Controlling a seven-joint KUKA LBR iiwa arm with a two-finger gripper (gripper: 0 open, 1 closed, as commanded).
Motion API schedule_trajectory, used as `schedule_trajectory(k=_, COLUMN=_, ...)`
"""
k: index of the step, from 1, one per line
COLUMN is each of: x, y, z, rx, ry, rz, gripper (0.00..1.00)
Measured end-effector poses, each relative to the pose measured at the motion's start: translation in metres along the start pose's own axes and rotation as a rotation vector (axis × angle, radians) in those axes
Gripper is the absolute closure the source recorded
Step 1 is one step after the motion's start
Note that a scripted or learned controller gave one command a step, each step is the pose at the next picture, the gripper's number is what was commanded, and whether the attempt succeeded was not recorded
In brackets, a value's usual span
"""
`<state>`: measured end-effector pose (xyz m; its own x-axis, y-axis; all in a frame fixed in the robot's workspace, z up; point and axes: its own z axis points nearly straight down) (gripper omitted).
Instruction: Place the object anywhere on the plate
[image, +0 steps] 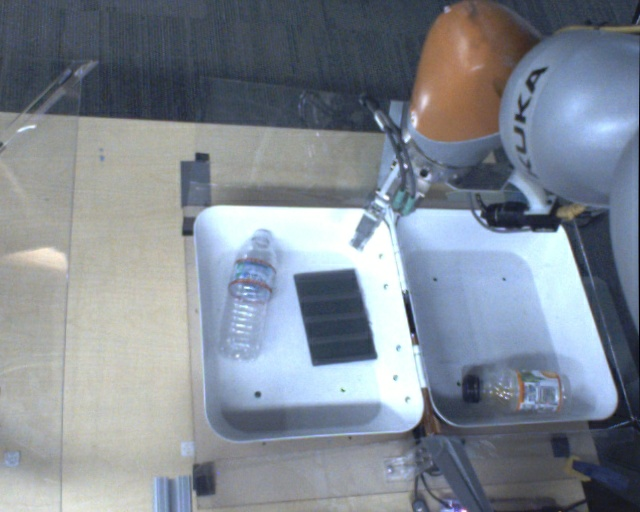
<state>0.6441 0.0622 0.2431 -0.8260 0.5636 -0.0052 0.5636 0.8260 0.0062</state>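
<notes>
The clear water bottle (247, 295) lies just left of the dark plate (335, 316). It looks light, smooth and easily dented; best grasped across its middle. Whether the claw (364, 232) is wide or narrow, I cannot tell.

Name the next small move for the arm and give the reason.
Probably move the claw left and down over the clear water bottle lying in the left bin. The claw sits high at that bin's upper right edge, apart from the bottle and the dark ridged plate beside it.
</notes>
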Motion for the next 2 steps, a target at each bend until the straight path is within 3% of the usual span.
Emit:
schedule_trajectory(k=1, x=0.045, y=0.038, z=0.083, rx=0.0, ry=0.002, rz=-0.047, gripper=0.0)
schedule_trajectory(k=2, x=0.145, y=0.066, z=0.14, rx=0.02, ry=-0.002, rz=-0.138, gripper=0.0)
